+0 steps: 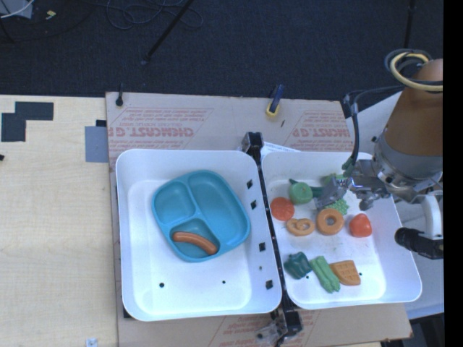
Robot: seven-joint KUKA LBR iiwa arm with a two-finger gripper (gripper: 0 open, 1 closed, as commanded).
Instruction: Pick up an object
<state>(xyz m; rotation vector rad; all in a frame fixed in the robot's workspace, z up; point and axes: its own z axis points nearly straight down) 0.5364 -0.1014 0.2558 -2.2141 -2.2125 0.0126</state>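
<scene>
The right bin (405, 284) holds several toy foods: a green pepper (300, 191), a red tomato (282, 209), a tan pretzel-like piece (299, 227), an orange ring (330, 220), a red piece (360, 225), a dark green piece (296, 264), a green cucumber (325, 274) and an orange wedge (346, 272). My gripper (335, 191) hangs low over the bin's upper middle, just right of the green pepper and above the orange ring. A light green leafy piece (340, 207) lies partly under it. I see nothing held in it.
The left bin (137, 280) carries a blue divided plate (201, 212) with a sausage (194, 242) in its near compartment. The arm's orange band (416, 114) and grey wrist cover the right bin's far right corner. A black divider (262, 215) separates the bins.
</scene>
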